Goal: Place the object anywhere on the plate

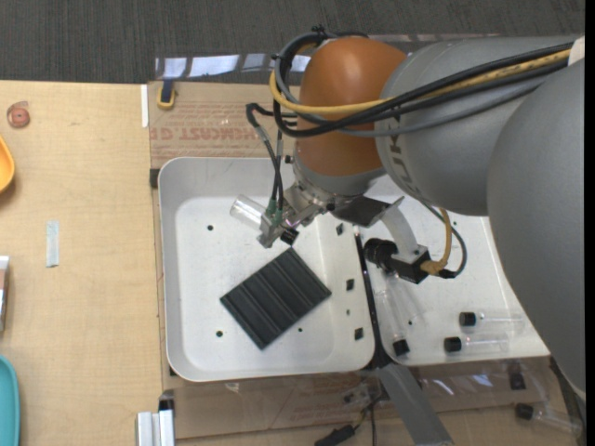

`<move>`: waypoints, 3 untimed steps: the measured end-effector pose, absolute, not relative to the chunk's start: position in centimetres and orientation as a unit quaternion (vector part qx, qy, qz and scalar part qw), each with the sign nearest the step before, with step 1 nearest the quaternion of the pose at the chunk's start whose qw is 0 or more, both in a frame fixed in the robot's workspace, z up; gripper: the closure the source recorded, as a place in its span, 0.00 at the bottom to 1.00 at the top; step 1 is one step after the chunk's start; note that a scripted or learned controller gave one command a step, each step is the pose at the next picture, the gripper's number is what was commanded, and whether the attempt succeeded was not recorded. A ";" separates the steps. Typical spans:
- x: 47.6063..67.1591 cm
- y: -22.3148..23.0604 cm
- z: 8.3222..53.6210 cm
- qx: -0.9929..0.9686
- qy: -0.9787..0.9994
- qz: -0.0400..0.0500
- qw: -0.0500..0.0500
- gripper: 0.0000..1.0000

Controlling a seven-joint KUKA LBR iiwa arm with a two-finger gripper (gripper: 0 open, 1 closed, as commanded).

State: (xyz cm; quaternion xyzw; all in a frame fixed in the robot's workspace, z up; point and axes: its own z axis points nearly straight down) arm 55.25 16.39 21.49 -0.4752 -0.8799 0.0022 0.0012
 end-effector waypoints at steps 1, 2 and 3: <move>55.3 16.4 21.5 -0.475 -0.880 0.002 0.001 0.00; 57.5 20.0 35.6 -0.115 -0.993 0.000 -0.002 0.00; 57.7 19.9 36.5 -0.116 -0.993 -0.001 -0.003 1.00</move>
